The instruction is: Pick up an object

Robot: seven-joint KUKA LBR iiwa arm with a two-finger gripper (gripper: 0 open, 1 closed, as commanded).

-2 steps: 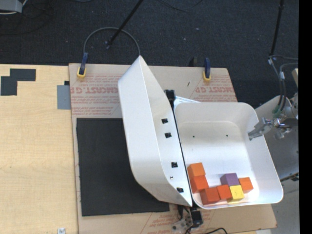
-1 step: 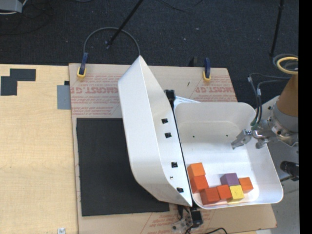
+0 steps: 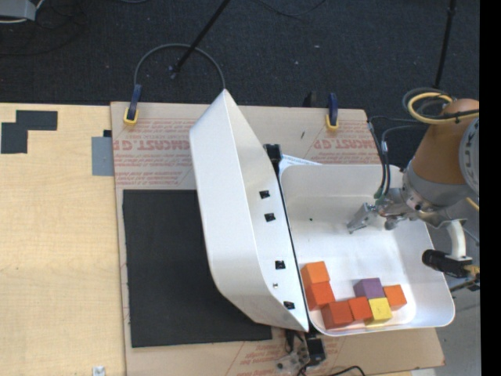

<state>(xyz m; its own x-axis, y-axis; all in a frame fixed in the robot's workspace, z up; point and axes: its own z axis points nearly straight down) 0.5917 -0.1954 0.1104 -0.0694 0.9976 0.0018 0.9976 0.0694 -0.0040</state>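
The wooden bench point(image 3: 55, 233) bears taped cardboard point(image 3: 172, 151), a black mat point(image 3: 168, 265) and two white bins point(image 3: 235, 210).

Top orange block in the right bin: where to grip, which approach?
Judging from this view, take the top orange block from above, fingers on its left and right faces. Its top and upper side look free, while another orange block butts against its near side. The left face sits close to the tilted bin, so clearance is tight.
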